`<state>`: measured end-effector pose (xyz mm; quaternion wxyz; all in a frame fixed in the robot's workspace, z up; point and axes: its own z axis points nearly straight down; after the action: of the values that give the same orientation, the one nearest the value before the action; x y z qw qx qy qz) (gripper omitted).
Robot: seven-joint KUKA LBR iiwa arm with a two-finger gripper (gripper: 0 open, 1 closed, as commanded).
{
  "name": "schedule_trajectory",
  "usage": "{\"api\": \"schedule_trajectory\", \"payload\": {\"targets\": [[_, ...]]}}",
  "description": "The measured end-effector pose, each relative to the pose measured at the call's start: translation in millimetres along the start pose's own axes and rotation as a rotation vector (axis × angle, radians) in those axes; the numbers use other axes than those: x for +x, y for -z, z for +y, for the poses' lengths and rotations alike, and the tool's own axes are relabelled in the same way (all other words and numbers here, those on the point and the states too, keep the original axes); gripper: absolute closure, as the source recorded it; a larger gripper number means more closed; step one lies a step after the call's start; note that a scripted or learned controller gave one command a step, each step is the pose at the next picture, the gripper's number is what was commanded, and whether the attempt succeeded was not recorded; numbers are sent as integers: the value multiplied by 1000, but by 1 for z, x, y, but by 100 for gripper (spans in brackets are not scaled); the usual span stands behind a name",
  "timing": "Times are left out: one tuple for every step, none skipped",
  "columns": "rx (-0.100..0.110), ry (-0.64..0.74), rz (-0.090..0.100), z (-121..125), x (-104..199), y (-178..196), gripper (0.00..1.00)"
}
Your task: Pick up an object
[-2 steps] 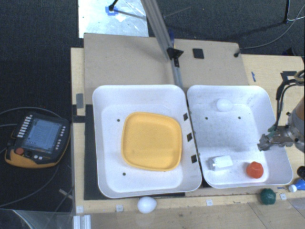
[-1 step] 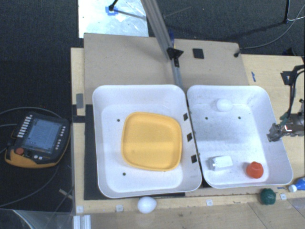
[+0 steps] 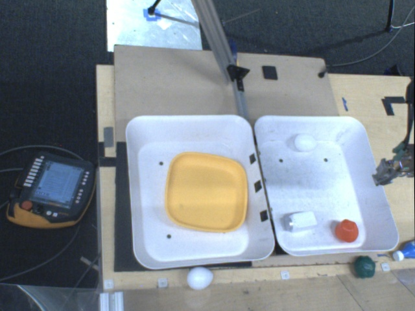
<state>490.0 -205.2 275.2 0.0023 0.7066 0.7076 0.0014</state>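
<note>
White and egg-shaped, a small object (image 3: 200, 278) lay on the wooden bench (image 3: 305, 284) at the bottom edge of the frame, just outside the left bin (image 3: 146, 238). To the lower right, also on the bench outside the bins, sat a dark green ball (image 3: 364, 266), and beside it at the frame's right edge a small blue and white item (image 3: 403, 254) too cut off to identify. Inside the right bin (image 3: 324, 173), near its lower edge, an orange-red cup-like object (image 3: 347, 230) stood close to the lower right corner, with a small white block (image 3: 299, 221) to its left, apart from it. Filling the middle of the left bin was a yellow square plate (image 3: 207, 191) with rounded corners, lying flat. At the far left of the frame, on the dark floor, rested a yellow and grey handheld control pendant (image 3: 50, 188) with a lit screen. At the right edge, level with the middle of the right bin and just beyond its rim, the gripper (image 3: 391, 170) was partly visible; whether it was spread or closed could not be made out. Farther up, near the top of the right bin, a white round object (image 3: 304, 142) lay alone. Beyond the bins, a grey metal pole (image 3: 217, 34) slanted toward the top of the frame across a brown board (image 3: 168, 83).
</note>
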Motion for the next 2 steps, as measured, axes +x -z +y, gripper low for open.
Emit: {"api": "schedule_trajectory", "payload": {"targets": [[4, 4, 2, 1, 57, 4, 100], [5, 3, 2, 0, 105, -13, 100]]}}
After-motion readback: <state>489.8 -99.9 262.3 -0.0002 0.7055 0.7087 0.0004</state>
